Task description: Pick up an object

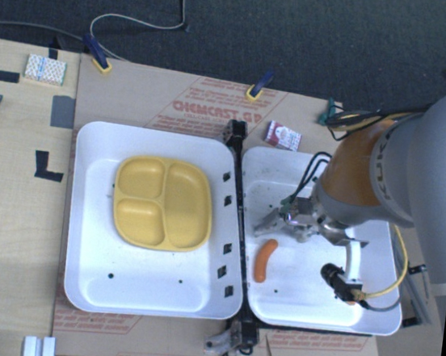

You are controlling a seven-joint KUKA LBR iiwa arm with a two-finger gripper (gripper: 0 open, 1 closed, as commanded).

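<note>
Even, fairly bright light is falling from overhead, leaving the two white bins (pixel 87 220) glowing almost featureless while the dark floor (pixel 308 30) at the top is soaking up detail. The arm (pixel 420 166) is casting only soft, faint shadows into the right bin. The whole picture is looking slightly soft and grainy, with fine print smearing.

We see our gripper (pixel 270 222) low in the right bin (pixel 304 306), just above an orange sausage (pixel 262 261); a yellow divided plate (pixel 162 203) lies in the left bin (pixel 91 221).
</note>
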